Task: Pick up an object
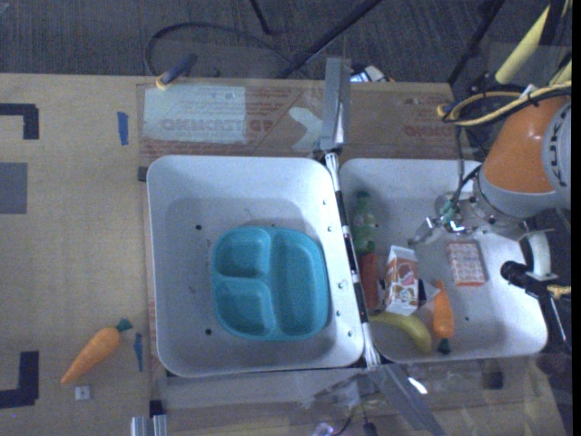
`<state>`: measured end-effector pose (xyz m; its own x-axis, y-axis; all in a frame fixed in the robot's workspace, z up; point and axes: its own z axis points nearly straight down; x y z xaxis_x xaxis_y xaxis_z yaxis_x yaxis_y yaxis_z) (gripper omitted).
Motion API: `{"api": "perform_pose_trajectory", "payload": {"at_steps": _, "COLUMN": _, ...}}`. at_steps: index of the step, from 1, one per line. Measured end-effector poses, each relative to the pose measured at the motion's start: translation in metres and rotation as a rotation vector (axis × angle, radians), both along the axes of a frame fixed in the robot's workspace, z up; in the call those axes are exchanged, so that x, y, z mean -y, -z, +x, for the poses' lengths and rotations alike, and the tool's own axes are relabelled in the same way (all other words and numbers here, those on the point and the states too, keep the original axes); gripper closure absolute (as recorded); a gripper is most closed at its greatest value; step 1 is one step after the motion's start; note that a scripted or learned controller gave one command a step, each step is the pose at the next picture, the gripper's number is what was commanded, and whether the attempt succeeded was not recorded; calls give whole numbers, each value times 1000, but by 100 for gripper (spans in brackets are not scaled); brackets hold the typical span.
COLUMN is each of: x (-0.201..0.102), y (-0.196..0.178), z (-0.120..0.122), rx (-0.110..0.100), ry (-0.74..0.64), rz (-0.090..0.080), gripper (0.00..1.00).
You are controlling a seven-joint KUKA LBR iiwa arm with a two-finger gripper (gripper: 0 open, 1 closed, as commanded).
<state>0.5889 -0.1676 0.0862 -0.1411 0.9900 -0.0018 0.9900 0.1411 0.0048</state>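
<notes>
Pincer [442, 260] hangs low over the right bin [508, 330], above the small carton [402, 281] and the carrot [442, 315]; whether it is open or closed cannot be told, and nothing is seen in its hold. Banana [405, 329], green bottle [364, 221] and a red item [369, 280] lie along that bin's left side. Left bin [172, 243] contains a blue divided tray [270, 282]. Second carrot [93, 353] lies on the bench [64, 271].

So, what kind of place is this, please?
Probably a robot test bench in a lab: two white bins of toy food, like a banana, a robot arm, and cables on the carpet.
</notes>
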Motion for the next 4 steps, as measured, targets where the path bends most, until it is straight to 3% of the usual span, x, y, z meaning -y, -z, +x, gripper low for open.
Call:
{"api": "perform_pose_trajectory", "payload": {"at_steps": 1, "x": 2, "y": -12, "z": 1, "rx": 5, "ry": 3, "rz": -1, "gripper": 100}}
{"api": "perform_pose_trajectory", "payload": {"at_steps": 2, "x": 32, "y": -49, "z": -15, "rx": -2, "ry": 84, "rz": 0, "gripper": 100}}
{"api": "perform_pose_trajectory", "payload": {"at_steps": 3, "x": 0, "y": -132, "z": 9, "rx": -3, "ry": 164, "rz": 1, "gripper": 100}}
{"api": "perform_pose_trajectory", "payload": {"at_steps": 4, "x": -1, "y": -142, "z": 10, "rx": 0, "ry": 162, "rz": -1, "gripper": 100}}
